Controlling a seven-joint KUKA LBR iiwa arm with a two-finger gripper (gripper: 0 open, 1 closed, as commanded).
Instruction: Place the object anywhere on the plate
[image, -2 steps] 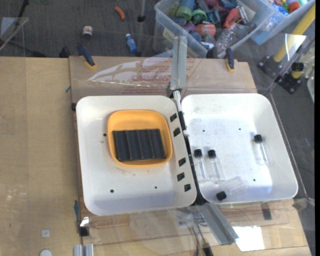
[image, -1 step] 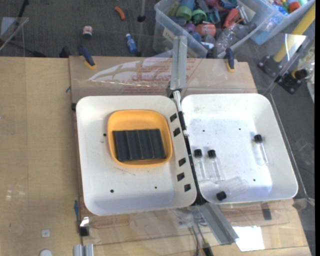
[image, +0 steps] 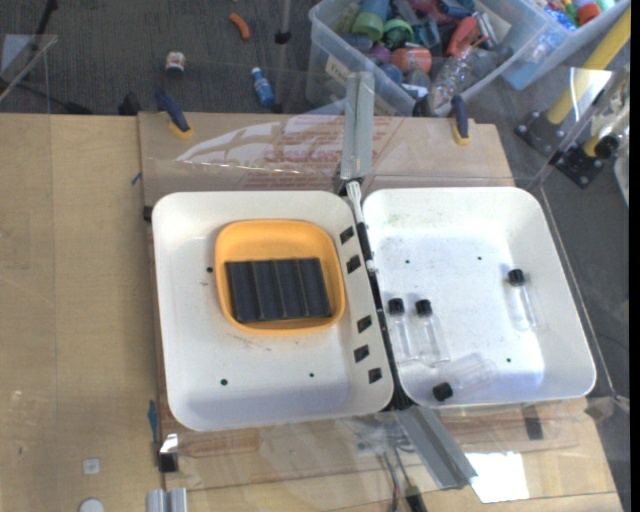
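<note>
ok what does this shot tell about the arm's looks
Can't tell its colours, cables or markings from this shot. I see an orange plate with a dark ridged block in the left bin, black-capped clear vials in the right bin.

The four clear vials (image: 420, 328) in the right bin (image: 560, 300) were so transparent that their bodies nearly vanished against the white; only black caps read clearly. The crate of toys (image: 420, 40) was cut off by the top edge, its contents perhaps plastic, too jumbled to tell.
</note>
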